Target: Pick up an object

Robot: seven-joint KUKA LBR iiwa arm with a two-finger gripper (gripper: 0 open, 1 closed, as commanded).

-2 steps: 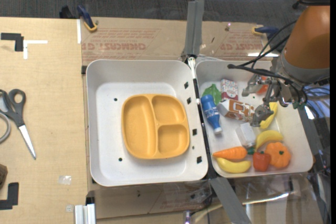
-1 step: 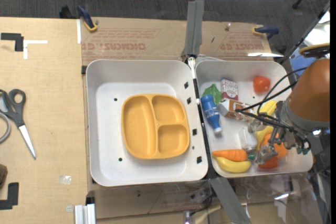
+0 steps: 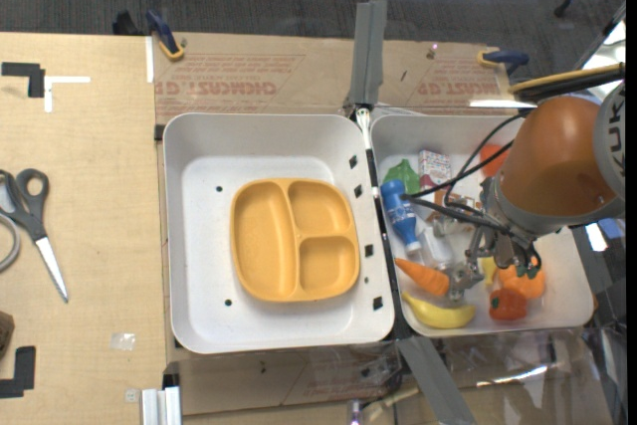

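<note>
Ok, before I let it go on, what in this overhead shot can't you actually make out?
- The two-finger gripper in the right white bin: whether its fingers are open or shut is too small and cluttered to tell.
- Whether it touches the orange toy carrot or the yellow toy banana: unclear.
- Right bin's far-right contents: hidden under the arm's orange band.
- Small white printed box: print too small to read.

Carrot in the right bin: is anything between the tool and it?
Nothing visible separates them. The tool is down at the carrot's right end, with the banana just below and the blue bottle up-left. The crowding could hamper a clean grasp, but no item lies across the approach.
</note>
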